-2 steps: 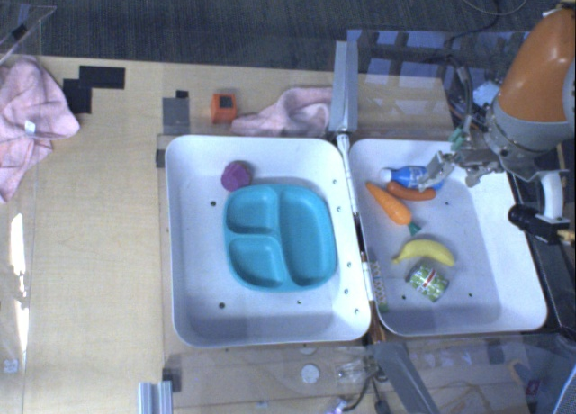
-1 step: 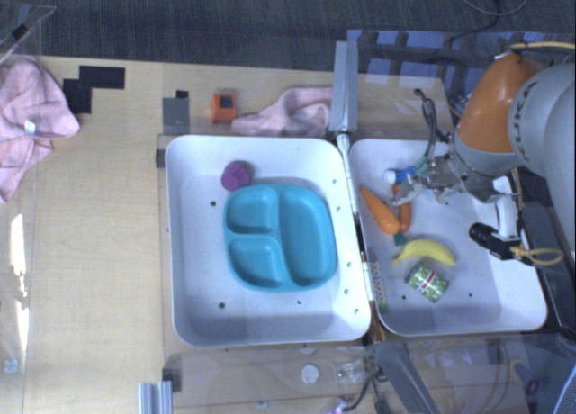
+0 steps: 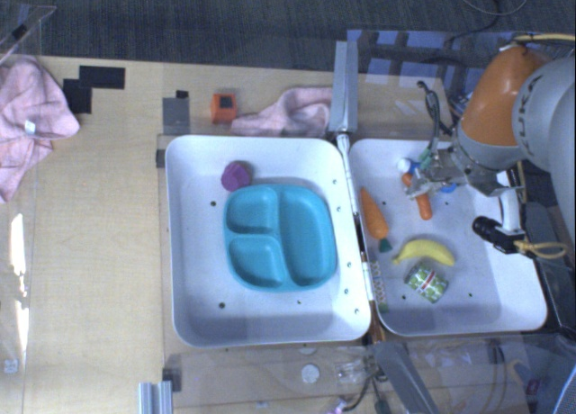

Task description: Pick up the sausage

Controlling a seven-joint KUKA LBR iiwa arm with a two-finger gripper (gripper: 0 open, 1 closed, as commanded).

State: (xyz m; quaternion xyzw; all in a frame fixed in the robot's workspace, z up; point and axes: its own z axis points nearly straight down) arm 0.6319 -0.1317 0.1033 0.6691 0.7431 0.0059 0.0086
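The sausage (image 3: 423,206) is a short orange-brown piece lying in the right bin (image 3: 504,313), near its upper middle. My gripper (image 3: 428,180) hangs directly over the sausage's upper end, very close to it or touching it. The grey arm with its orange band (image 3: 493,102) comes in from the upper right. The gripper's body hides the sausage's top end, so I cannot see whether it is held.
The right bin also holds a carrot (image 3: 373,214) by its left wall, a banana (image 3: 425,251), a green can (image 3: 426,282) and a small blue-white item (image 3: 407,167) beside the gripper. The left bin (image 3: 193,313) holds a blue divided tray (image 3: 277,236) and a purple item (image 3: 238,175).
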